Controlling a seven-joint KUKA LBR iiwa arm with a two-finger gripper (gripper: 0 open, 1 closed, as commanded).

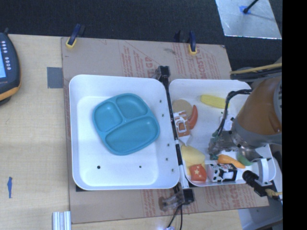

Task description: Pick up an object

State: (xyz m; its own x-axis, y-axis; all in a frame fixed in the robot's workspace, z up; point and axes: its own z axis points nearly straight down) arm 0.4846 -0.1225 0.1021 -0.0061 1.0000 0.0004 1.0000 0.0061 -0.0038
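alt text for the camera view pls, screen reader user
The grey arm's end effector is low in the right white bin among small toys, near an orange carrot-shaped piece. The left white bin holds a blue divided plastic plate.

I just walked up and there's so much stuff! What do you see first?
First comes the big blue divided plate, lying alone in the left white bin. Next, the robot arm with its orange band reaches down from the right into the right bin, above a crowded corner of small toys. A yellow banana-like piece lies by itself near that bin's far side.
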